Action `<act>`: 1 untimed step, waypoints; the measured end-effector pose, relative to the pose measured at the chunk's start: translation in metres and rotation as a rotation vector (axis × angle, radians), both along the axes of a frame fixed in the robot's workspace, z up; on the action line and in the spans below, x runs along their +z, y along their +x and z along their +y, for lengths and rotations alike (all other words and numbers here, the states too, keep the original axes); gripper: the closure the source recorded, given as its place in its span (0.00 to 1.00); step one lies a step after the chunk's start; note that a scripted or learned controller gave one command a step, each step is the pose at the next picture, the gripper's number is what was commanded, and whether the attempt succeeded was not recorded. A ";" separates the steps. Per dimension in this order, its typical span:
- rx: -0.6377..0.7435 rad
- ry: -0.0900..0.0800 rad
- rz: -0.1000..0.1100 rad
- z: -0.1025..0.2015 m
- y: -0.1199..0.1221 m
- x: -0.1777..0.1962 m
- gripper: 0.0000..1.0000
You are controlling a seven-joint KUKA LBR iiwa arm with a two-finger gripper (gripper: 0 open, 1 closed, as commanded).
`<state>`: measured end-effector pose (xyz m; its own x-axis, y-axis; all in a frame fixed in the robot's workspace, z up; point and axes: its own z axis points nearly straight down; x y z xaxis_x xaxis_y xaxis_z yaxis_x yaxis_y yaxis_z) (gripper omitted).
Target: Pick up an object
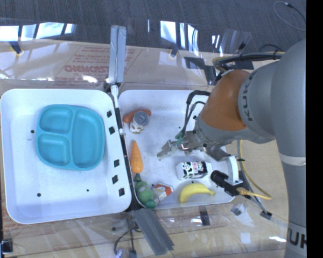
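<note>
the approach step is in hand: the gripper [169, 148] hangs released and holding nothing over the right bin [161, 98], above bare floor between the carrot [135, 158] and the black-and-white carton [192, 169]. next it must settle on one thing and descend. the carrot lies just left, long axis running far to near beside the left wall.

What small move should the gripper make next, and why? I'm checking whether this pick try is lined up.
Probably shift toward the carrot and lower. The gripper hangs over bare floor of the right bin, nothing between its fingers, and the carrot lies just beside it.
</note>
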<state>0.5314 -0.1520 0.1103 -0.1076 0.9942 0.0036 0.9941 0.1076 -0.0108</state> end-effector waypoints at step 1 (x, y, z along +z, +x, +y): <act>-0.109 -0.003 -0.002 0.008 0.077 -0.022 0.00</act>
<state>0.6086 -0.1438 0.0880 0.0010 1.0000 0.0006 1.0000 -0.0009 -0.0087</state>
